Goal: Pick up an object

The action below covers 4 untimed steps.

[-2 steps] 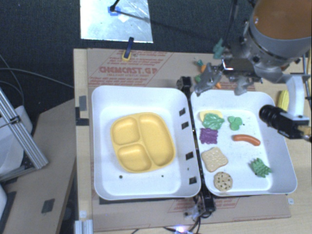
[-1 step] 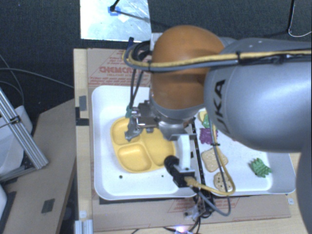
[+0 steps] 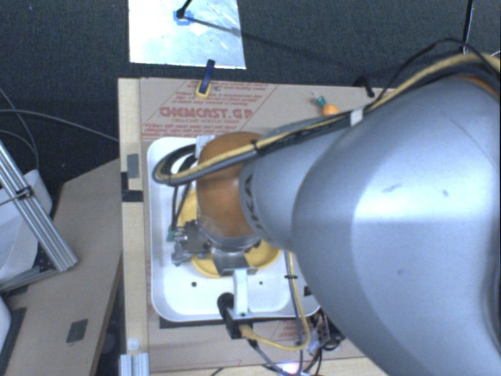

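Observation:
My arm reaches in from the right and covers most of the bench. Its orange band and wrist hang low over the left white bin (image 3: 168,300). The gripper (image 3: 186,247) points down into that bin, and its grey metal body shows at the wrist's left side. A flat yellow object (image 3: 205,266) lies on the bin floor directly beneath the gripper, and more of its yellow edge shows on the left. The wrist hides most of the object and whether the gripper touches it.
The bin rests on a brown board (image 3: 235,104) with red print. A small blue and yellow item (image 3: 206,78) and a small orange item (image 3: 329,109) lie at the board's far edge. A silver sheet (image 3: 184,22) lies beyond. An aluminium frame (image 3: 35,214) stands at the left.

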Motion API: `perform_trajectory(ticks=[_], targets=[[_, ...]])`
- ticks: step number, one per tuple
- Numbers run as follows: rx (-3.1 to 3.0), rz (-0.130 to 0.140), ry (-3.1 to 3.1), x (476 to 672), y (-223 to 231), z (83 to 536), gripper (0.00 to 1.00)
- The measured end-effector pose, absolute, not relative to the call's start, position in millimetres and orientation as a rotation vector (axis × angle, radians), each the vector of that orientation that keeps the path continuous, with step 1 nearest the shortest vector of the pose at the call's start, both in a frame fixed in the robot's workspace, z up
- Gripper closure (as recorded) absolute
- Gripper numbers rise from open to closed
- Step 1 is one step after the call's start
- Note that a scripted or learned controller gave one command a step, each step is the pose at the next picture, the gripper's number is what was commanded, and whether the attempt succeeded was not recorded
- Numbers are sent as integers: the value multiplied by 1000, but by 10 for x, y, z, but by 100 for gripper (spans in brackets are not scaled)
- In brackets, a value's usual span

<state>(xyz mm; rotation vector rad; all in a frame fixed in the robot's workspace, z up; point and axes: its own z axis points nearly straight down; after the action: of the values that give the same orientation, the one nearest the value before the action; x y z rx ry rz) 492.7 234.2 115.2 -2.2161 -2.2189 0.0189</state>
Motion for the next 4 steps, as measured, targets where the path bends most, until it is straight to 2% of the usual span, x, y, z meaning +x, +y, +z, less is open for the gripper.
perform_trajectory(ticks=[1, 2, 3, 4], targets=[[-2199, -39, -2243, 5088, 1761, 1057, 0], [-2198, -41, -2241, 5087, 1746, 1051, 0], [-2216, -36, -2239, 5922, 2348, 2445, 0], [-2218, 2, -2226, 6209, 2337, 769, 0]])
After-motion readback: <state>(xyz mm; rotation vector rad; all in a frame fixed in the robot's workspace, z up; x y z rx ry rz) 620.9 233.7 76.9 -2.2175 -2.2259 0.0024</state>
